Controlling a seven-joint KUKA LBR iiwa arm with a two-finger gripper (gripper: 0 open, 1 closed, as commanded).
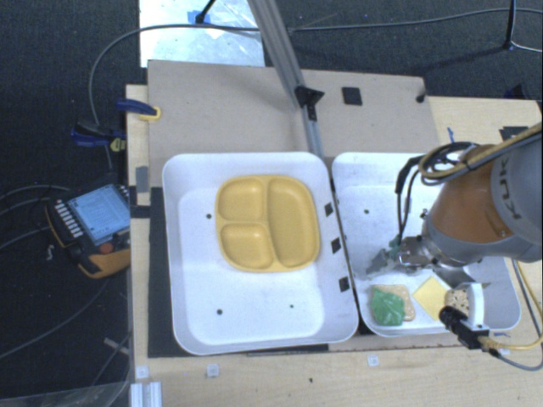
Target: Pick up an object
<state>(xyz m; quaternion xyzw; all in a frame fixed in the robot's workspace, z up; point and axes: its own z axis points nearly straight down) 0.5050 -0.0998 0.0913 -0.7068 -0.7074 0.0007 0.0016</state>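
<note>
I am hanging over the right bin [365,193]; how my jaws [405,257] are standing, I cannot tell. Just below them is lying the green object [389,306], seemingly soft and light; I am judging its middle the best hold.

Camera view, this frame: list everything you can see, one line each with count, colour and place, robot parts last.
Bins: two, white, side by side on the bench.
Divided plate: one, yellow, three compartments, upper middle of the left bin.
Green object: one, lying on a tan piece at the right bin's near edge.
Yellow slice: one, pale yellow, right of the green object, right bin.
Speckled piece: one, tan, partly hidden beside the arm; too small to identify.
Cardboard sheet: one, brown, behind the bins.
Handheld device: one, blue screen, orange body, left on the floor.
Arm: one, grey with orange band, over the right bin.
Gripper: one, low over the right bin, above the green object.
</note>
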